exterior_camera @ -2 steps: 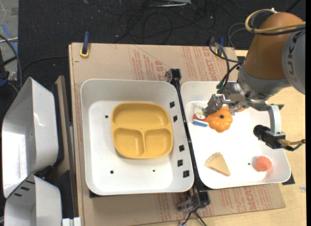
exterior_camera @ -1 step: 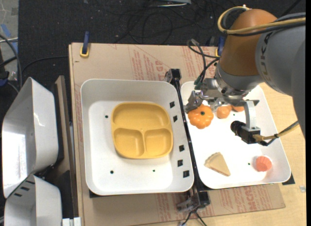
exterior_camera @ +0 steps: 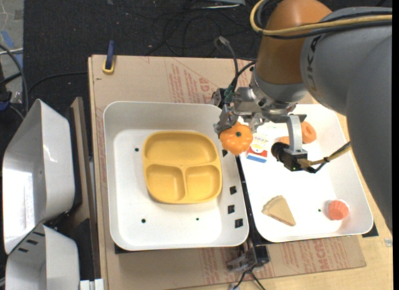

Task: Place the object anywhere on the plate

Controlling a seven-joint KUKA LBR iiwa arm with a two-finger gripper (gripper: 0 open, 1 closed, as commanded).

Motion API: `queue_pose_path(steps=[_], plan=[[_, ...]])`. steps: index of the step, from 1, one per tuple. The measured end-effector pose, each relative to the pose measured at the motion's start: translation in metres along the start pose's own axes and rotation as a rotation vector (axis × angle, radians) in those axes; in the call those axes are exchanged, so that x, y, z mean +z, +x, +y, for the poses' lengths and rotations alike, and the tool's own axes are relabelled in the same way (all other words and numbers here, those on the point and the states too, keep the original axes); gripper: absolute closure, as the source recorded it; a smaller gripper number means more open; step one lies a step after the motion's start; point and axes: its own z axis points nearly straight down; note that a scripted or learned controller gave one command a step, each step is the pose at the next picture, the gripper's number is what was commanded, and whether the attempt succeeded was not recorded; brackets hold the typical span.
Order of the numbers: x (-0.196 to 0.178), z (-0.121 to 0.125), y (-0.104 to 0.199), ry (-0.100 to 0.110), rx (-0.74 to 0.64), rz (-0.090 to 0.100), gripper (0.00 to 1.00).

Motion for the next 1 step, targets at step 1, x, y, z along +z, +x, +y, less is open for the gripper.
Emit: queue_pose_path(steps=[1], plan=[[-0.0027, 0.0115, 0.0461, 0.001, 0.0, 0.0, 1.0]])
